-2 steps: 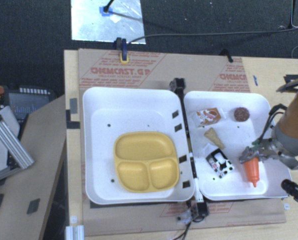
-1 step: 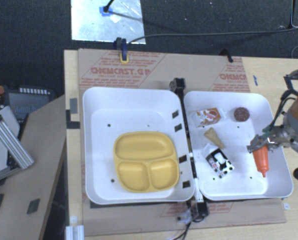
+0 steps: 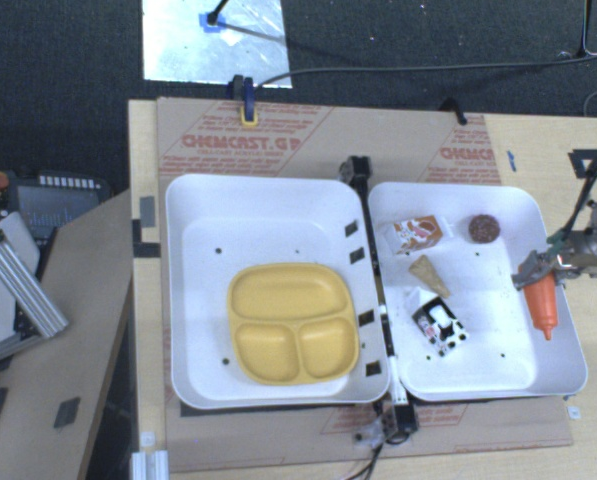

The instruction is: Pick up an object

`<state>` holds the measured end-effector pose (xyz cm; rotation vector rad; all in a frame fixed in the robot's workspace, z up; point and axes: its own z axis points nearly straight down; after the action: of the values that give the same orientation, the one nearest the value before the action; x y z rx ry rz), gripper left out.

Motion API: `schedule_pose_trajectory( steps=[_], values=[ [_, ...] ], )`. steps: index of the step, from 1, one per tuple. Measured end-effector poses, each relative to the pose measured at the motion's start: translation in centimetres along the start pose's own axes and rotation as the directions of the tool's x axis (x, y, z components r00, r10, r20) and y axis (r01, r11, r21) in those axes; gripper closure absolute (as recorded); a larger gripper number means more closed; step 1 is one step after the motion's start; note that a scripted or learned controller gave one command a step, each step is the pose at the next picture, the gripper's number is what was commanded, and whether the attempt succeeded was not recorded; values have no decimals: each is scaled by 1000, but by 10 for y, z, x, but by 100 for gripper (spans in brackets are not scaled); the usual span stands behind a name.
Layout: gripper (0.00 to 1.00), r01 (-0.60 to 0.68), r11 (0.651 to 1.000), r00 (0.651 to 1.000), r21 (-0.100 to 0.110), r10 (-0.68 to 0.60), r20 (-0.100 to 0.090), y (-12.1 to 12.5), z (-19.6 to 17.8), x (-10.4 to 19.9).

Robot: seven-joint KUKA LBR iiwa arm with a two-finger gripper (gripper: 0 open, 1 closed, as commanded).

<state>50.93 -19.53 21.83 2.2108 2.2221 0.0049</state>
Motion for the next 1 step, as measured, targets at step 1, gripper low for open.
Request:
schedule_pose_trajectory(
  steps=[1],
  values=[
    [100, 0, 1000, 1000, -2, 0, 1, -1, -63, -6]
  ],
)
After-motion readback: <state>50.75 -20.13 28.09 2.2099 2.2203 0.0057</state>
